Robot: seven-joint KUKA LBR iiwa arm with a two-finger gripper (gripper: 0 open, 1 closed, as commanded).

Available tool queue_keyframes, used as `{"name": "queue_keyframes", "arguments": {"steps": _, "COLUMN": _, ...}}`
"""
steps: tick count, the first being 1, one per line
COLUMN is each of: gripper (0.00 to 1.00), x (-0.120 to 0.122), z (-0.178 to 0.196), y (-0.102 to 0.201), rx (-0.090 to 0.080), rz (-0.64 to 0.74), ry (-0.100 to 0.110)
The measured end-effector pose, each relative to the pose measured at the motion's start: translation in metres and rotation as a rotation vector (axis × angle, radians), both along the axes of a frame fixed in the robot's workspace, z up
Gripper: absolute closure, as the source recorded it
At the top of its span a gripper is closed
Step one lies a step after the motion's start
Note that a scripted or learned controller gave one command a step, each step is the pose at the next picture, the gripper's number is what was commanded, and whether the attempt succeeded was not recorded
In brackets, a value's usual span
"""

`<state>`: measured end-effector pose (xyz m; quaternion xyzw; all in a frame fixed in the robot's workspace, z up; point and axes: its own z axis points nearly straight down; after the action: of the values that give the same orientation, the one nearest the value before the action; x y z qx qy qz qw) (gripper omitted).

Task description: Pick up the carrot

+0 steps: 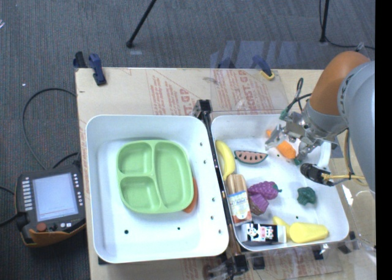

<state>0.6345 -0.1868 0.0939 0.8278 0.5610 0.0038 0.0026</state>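
Both bins (98, 150): smooth white plastic, slight sheen. Green tray (153, 174), left bin: matt plastic. Toy food in right bin, e.g. banana (225, 157), carrot (286, 149): smooth plastic look. Bench top (153, 89): printed cardboard, matt. Floor (61, 21): dark carpet, rough. Arm band (340, 83): glossy orange.

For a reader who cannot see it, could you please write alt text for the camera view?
The gripper sits over an orange carrot in the right bin, beside a watermelon slice, banana and grapes. The left bin holds a green tray.
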Motion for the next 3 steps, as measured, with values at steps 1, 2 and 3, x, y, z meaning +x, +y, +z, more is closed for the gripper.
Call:
{"name": "queue_keyframes", "arguments": {"steps": 1, "gripper": 1.00, "x": 0.002, "z": 0.013, "y": -0.001, "rx": -0.005, "rz": 0.008, "ry": -0.002}}
{"name": "queue_keyframes", "arguments": {"steps": 2, "gripper": 0.00, "x": 0.001, "z": 0.012, "y": 0.000, "rx": -0.005, "rz": 0.010, "ry": 0.000}}
{"name": "queue_keyframes", "arguments": {"steps": 3, "gripper": 0.00, "x": 0.010, "z": -0.008, "y": 0.093, "rx": 0.007, "rz": -0.125, "ry": 0.016}}
